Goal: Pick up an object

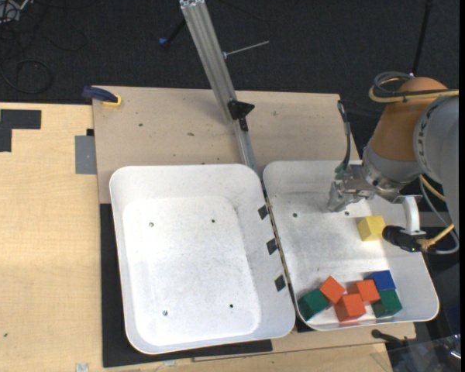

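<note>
In the right bin a yellow block lies alone near the right side. Several blocks huddle at the bin's front right corner: a green one, orange ones, a blue one and a dark green one. My gripper points down into the back part of the right bin, just left of and behind the yellow block. Nothing shows between its fingers.
The left bin sits beside the right one, joined by black clips. A slanted aluminium rail rises behind the bins. The arm's grey body and orange band hang over the right bin's back right corner.
</note>
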You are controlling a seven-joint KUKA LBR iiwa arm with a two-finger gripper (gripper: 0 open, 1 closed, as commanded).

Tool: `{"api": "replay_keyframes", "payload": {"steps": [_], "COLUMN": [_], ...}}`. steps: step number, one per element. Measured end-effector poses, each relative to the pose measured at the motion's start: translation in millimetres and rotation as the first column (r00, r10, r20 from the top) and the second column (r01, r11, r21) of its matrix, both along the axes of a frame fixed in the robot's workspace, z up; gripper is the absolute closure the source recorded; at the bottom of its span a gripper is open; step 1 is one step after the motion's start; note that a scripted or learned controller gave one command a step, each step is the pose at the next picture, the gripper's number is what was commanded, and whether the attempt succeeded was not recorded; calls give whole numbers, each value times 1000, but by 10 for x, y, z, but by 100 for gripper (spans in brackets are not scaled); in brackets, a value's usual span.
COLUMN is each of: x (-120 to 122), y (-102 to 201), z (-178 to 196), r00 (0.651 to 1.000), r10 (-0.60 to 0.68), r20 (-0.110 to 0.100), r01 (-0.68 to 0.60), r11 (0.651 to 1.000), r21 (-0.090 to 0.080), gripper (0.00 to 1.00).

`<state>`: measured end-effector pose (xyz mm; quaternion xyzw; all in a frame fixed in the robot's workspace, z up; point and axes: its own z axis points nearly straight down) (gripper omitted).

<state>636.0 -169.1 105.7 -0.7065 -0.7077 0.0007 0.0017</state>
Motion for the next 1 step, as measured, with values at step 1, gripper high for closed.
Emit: {"api": "replay_keyframes", "payload": {"steps": [1], "x": [4], "y": [-61], "z": [449], "r00": [1000], "r10": [-2], "r20": [6], "r01": [2], "r11": [1000], "r21": [-2], "gripper": [100]}}
